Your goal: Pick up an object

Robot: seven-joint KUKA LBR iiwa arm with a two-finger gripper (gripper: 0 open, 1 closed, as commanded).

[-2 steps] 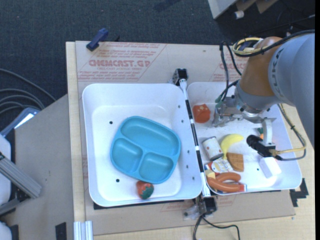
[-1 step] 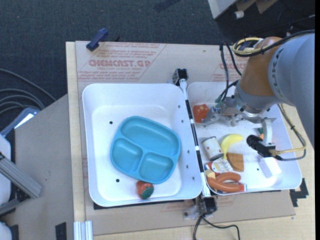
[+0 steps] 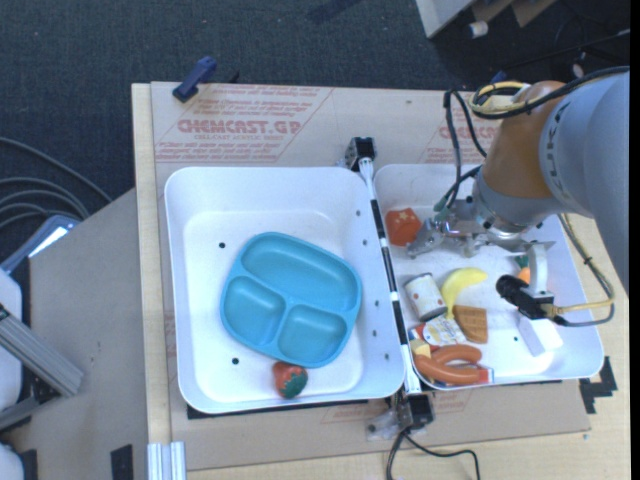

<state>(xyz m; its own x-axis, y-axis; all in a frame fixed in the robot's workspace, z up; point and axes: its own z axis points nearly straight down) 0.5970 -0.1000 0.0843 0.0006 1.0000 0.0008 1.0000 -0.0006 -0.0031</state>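
Note:
My gripper [image 3: 441, 232] hangs low in the right bin [image 3: 585, 313], under the grey and orange wrist. Just left of it, close to the divider, sits an orange-red toy fruit [image 3: 403, 225]. Below the gripper lie a yellow toy fruit [image 3: 462, 283] and a small white can [image 3: 424, 293] on its side. Nearer the front are a tan wedge [image 3: 470, 323] and a pair of orange sausages [image 3: 455, 361]. None of these things is seen between the fingers.
The left bin [image 3: 190, 258] holds a blue divided plate [image 3: 290, 298] and a red and green strawberry [image 3: 290, 378] at its front. A white block [image 3: 541, 337] and a small orange piece [image 3: 524, 265] lie at the right bin's right side.

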